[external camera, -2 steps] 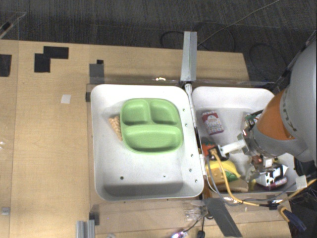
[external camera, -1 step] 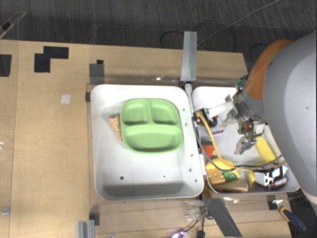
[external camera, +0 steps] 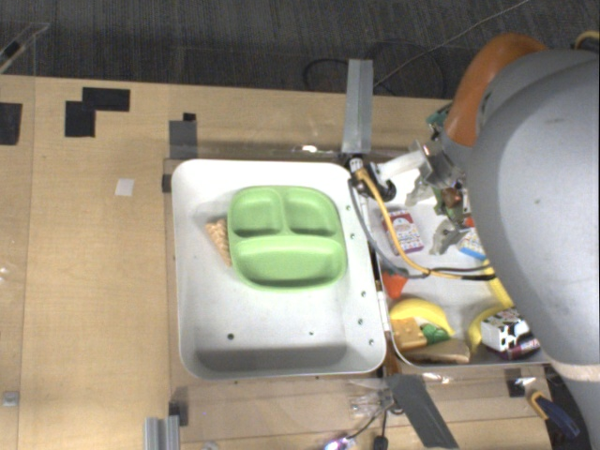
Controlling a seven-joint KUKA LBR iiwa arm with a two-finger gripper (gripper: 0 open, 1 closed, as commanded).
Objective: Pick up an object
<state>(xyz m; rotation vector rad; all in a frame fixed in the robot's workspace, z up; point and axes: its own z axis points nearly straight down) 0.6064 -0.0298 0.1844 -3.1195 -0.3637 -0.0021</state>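
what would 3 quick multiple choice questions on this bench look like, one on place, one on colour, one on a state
1. Where is the divided plate?
A. in the left bin
B. in the right bin
C. on the bare bench

2. What colour is that plate?
A. red
B. green
C. blue

3. How does the plate lie?
A. upside down
B. propped on edge against the bin wall
C. flat, with its compartments facing up

Answers:
1 A, since it rests on the floor of the left bin, while the arm reaches over the right bin.
2 B, as its whole surface is light green.
3 C, because its three hollow compartments show from above.
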